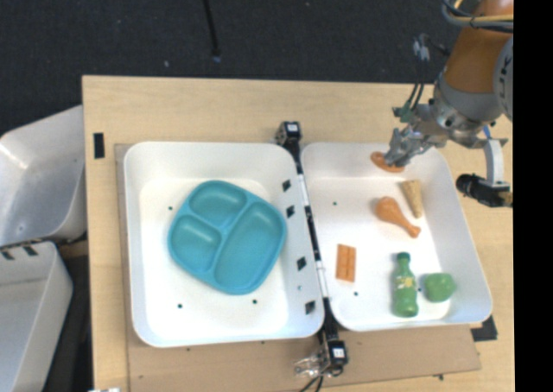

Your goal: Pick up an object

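Nearest me, a green bottle (403,285) stood in the right bin (363,161). At that bin's far edge the gripper (401,154) hung over an orange piece (387,161); its opening I couldn't tell. So near the wall, it might slip away.

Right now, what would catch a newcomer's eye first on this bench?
The blue divided plate in the left bin stands out most. Next, the gripper at the right bin's far edge, over a small orange piece. Near that bin's front sits a green bottle.
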`<move>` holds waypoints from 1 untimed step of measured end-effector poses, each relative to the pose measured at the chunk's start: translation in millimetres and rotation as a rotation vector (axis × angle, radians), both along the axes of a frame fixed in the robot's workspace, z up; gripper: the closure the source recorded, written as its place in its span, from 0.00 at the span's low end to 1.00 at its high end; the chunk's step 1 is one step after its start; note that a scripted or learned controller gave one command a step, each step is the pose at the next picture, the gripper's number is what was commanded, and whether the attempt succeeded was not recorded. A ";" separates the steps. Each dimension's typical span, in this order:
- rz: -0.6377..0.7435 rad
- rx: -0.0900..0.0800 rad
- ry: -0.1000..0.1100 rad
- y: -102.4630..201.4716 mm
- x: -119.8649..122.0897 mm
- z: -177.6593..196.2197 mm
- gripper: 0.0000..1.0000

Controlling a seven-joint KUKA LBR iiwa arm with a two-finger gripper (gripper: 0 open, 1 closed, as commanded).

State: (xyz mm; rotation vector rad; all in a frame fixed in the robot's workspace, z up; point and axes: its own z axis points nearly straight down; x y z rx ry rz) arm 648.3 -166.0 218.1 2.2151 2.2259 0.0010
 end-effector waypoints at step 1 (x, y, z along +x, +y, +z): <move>0.001 0.001 0.001 55.3 -2.2 4.5 1.00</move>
